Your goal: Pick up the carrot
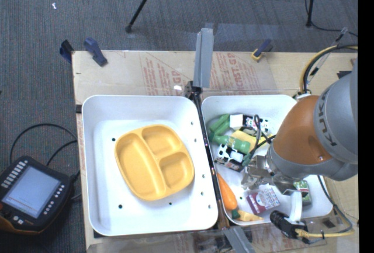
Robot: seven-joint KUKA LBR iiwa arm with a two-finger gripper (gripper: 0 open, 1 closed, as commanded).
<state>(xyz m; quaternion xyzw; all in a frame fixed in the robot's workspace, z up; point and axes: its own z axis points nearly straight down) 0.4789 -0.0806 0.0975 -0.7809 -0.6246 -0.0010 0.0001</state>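
Note:
The carrot [227, 190] is orange and lies lengthwise along the left wall of the right bin [279, 100], near its front corner, thin end toward the front. My gripper [257, 177] hangs over the middle of that bin, a little right of the carrot and apart from it. The grey wrist and the orange band [298, 135] cover much of the bin's right half and hide what lies under them.
Behind the carrot sit a green piece [220, 124], a yellow-green block [242, 142] and black-and-white toys [230, 155]. A pink packet [263, 199] lies under the gripper. The left bin [93, 129] holds a yellow divided plate [155, 161].

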